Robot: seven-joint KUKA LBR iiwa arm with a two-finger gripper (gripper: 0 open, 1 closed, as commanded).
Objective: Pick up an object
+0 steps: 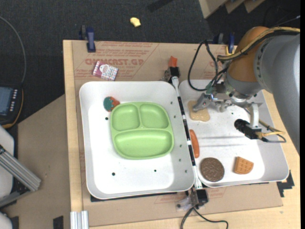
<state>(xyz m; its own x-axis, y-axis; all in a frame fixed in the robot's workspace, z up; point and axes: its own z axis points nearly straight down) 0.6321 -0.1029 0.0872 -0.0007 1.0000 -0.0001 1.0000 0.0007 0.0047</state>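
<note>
My gripper [205,102] hangs low in the right bin [274,168], near its back left corner. It sits right over the far edge of a flat beige bread-shaped piece [200,114], close to it or touching it. An orange sausage-shaped piece [194,144] lies along the right bin's left wall. At the front of that bin sit a round brown cookie [211,169] and a small orange waffle [243,165].
The left bin [95,175] holds a green divided plate [141,130] and a small red and teal round thing [111,103] at its back left. A pink and white packet [105,70] lies on the board behind the bins.
</note>
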